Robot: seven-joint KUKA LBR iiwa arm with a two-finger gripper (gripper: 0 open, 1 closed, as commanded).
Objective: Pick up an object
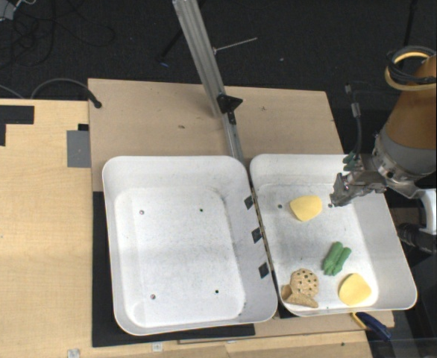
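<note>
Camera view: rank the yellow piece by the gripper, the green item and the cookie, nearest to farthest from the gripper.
From the gripper:
1. Yellow piece, just to its left in the right bin.
2. Green item, mid-bin, below it.
3. Cookie, bottom-left corner.

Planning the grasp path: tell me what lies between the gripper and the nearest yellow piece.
Bare bin floor separates the gripper from the yellow piece in the camera view.

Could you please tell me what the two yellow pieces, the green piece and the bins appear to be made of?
The yellow piece near the gripper and the yellow piece at the front look like matte moulded plastic or foam: smooth, uniform colour. The green piece seems similar, lumpy and dull. The right bin and left bin look like thin white plastic, faintly speckled, with rounded rims.
</note>
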